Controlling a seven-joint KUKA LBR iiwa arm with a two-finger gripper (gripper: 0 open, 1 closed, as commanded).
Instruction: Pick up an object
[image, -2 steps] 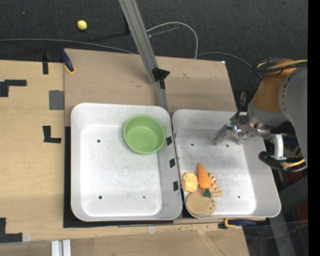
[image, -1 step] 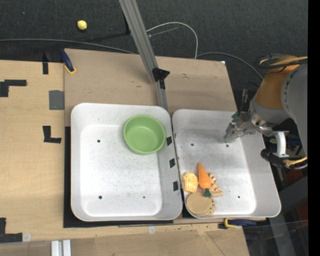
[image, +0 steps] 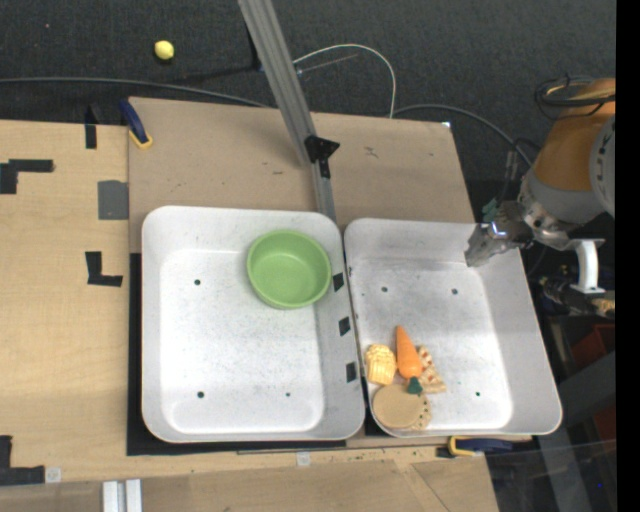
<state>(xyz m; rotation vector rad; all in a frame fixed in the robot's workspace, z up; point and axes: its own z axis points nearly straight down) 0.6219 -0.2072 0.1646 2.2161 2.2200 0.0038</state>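
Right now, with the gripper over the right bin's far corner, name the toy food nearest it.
The orange toy carrot, the top piece of the pile, lies nearest the gripper; the yellow corn sits further left, the tan round piece lower down.

Arm (image: 580, 165) cut off by the right edge, only the wrist end and orange band in view. Gripper (image: 484, 246) small and blurred over the right bin's (image: 520, 330) upper right rim; fingers too small to read. Carrot (image: 407, 354) lies across a tan ridged item (image: 428, 372) (shell-like, can't tell what it is) and hides most of it. Round tan disc (image: 400, 408) partly overlapped at its top edge by the pile; yellow lumpy piece (image: 380, 364) too small to identify. Grey pole (image: 285, 85) cut off at the top edge. Clutter right of the bin dark, unreadable.
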